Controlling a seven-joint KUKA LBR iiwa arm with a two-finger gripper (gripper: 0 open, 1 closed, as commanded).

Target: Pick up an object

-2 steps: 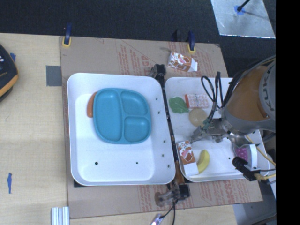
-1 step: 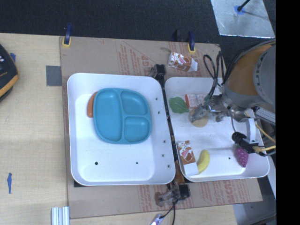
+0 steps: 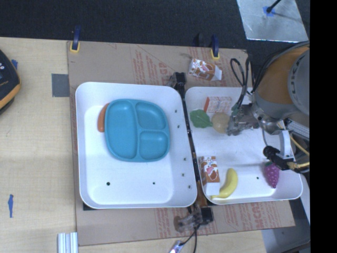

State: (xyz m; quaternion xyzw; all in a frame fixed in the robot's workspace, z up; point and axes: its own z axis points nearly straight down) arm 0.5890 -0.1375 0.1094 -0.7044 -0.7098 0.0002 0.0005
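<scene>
The table (image 3: 37, 157) carried a sheet of brown cardboard (image 3: 131, 62) clipped at its far edge, presumably to keep the two white bins from sliding under the arm's pushes. The left bin (image 3: 95, 188) held a blue divided plate (image 3: 138, 129) lying flat near its middle, with an orange item (image 3: 100, 119) tucked against and partly under the plate's left rim — awkward to reach, in my judgement. The right bin (image 3: 247, 191) held the loose things a pick could aim at, scattered well apart so that each could be taken singly.

The arm (image 3: 281, 83) reached in from the right, and its gripper (image 3: 238, 124) hung low over the upper part of the right bin, just beside a pale round item (image 3: 219, 122) and near a green leafy piece (image 3: 199, 118). Those two looked like the likeliest targets. Whether the jaws were spread or pressed together I could not tell; nothing was visibly between them.

A small orange-and-white carton (image 3: 215, 105) lay by the bin's far wall, and a similar one (image 3: 210, 169) sat against the near-left wall. A yellow banana (image 3: 228, 184) rested beside it. A purple bunch of grapes (image 3: 271, 174) lay at the right end. A crumpled packet (image 3: 204, 69) sat outside on the cardboard — out of play, as it seemed.
</scene>
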